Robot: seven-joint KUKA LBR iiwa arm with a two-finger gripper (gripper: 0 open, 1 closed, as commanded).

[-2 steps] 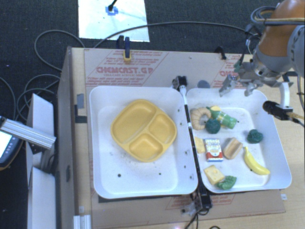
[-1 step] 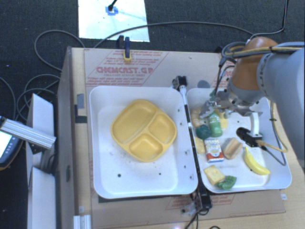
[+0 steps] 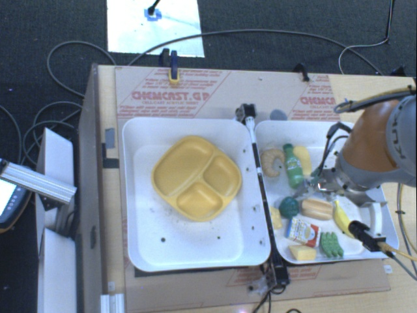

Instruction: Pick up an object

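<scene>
2 white bins sit side by side on the surface (image 3: 195, 87), and I start with the biggest things. The left bin (image 3: 146, 240) fills the middle of the frame and carries a yellow divided plate (image 3: 197, 177), tilted like a diamond, with bare white floor all round it. The right bin (image 3: 306, 134) is at the right of the frame, crowded with small food toys. My arm (image 3: 381, 139) comes in from the right edge, orange band and grey wrist hanging over the bin's right half.

My tool (image 3: 320, 185) is low among the toys at the bin's centre, just above a tan bread roll (image 3: 317, 208) and beside a green bottle (image 3: 293, 166). Whether it is spread or pressed together I cannot tell; the wrist hides too much.

Smaller pieces: a yellow banana (image 3: 341, 218) right of the roll, a pale shell-like piece (image 3: 272, 162) by the divider, a yellow lemon-like piece (image 3: 302, 158), a dark green ball (image 3: 288, 207), a small printed carton (image 3: 301, 230), a green ridged piece (image 3: 331, 244) and a cheese wedge (image 3: 301, 253) along the lower rim.

I judge the roll or the bottle is my nearest target. To do it well I should straddle 1 toy only, keeping neighbours out of the bite, then lift straight up. Room is tight here: toys touch or nearly touch, and the divider wall is close on the left. The open room is upward.
</scene>
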